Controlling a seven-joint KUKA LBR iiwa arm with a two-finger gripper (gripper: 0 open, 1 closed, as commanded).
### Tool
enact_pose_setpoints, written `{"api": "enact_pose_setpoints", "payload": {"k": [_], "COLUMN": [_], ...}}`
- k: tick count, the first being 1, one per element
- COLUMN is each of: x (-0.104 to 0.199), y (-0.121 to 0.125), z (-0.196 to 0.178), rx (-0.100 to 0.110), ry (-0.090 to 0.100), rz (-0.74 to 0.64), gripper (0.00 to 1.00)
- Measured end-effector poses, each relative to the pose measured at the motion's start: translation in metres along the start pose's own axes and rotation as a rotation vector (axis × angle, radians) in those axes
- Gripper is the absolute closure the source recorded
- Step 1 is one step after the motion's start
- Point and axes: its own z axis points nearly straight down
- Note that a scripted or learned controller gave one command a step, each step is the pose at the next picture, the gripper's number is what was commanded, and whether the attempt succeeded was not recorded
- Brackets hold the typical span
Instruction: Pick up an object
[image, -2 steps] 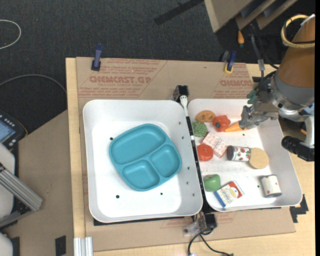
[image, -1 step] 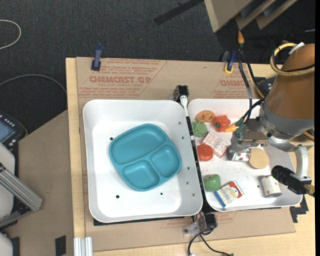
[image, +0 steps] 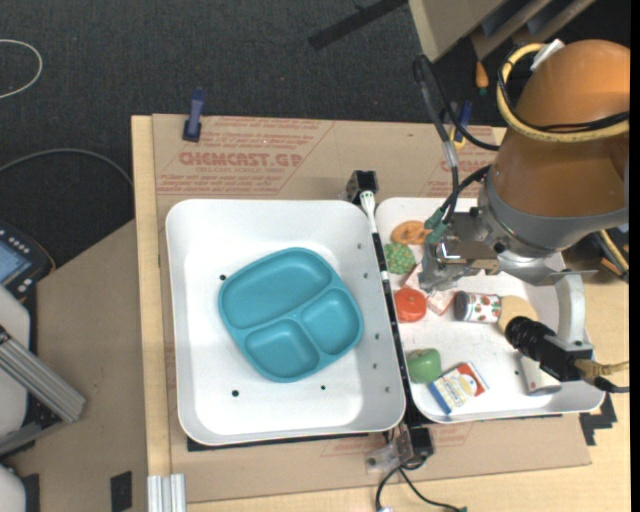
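My gripper (image: 437, 278) hangs low over the left part of the right bin (image: 560, 405), with the arm's orange band above it. Just below and left of it lies a red round object (image: 410, 305). A green leafy toy (image: 400, 258) and an orange-brown piece (image: 407, 231) lie to its upper left. To its right a small can (image: 481, 308) lies on its side, with a beige object (image: 515, 303) behind it. Nothing shows between the fingers.
A green pepper-like toy (image: 423, 364) and a small orange and blue packet (image: 460, 386) lie at the right bin's front. The left bin (image: 190, 300) holds a blue divided plate (image: 290, 313). The arm hides the right bin's far side.
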Motion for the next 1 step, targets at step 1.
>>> {"api": "enact_pose_setpoints", "payload": {"k": [1], "x": [0.0526], "y": [-0.0010], "z": [0.0421], "rx": [0.015], "ry": [-0.002], "rz": [0.005], "gripper": [1.00]}}
